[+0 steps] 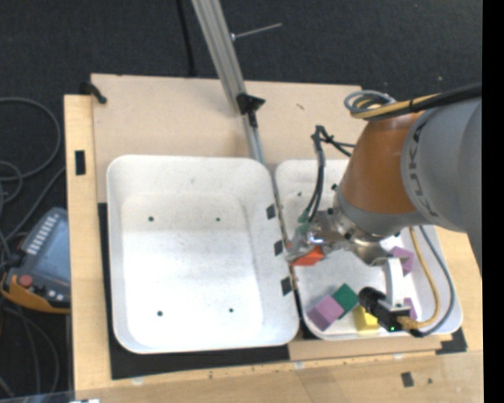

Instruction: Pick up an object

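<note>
The pincer [307, 240] is seen in the camera view low over the near-left part of the right bin [449, 313], just above an orange-red block [307, 257]; how it is set, wide or narrow, cannot be told, since the arm's wrist covers most of it, and nothing can be confirmed as held. The orange-red block lies against the bin's left wall, touching or almost touching the pincer tip. For the step in hand to go well, the pincer would best be centred over the block and kept clear of the wall before closing. In the right bin one orange-red block, one green block [345, 295], one yellow block [366, 321] and at least two purple blocks [326, 311] are counted; more may be hidden under the arm. Two white bins are counted on the bench [151, 107], the left bin [193, 250] among them.
</note>
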`<move>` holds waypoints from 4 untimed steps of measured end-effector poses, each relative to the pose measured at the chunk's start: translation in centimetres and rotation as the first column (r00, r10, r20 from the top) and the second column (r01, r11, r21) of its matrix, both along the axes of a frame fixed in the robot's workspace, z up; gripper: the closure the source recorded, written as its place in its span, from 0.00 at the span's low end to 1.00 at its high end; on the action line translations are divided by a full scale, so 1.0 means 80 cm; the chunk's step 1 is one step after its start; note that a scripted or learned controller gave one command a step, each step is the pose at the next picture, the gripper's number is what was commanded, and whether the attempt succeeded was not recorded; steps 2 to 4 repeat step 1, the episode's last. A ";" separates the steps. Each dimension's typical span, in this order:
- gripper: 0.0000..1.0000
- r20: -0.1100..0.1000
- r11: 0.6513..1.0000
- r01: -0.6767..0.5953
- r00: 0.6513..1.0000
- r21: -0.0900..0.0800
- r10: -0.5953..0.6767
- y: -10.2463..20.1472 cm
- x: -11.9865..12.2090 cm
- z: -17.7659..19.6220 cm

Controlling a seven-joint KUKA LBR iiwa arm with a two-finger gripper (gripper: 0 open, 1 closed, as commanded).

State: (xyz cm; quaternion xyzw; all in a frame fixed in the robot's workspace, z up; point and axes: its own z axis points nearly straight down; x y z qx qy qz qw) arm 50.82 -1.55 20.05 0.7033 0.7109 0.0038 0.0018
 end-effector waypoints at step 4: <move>1.00 -0.009 1.000 0.000 1.000 0.001 0.000 0.107 -0.030 -0.006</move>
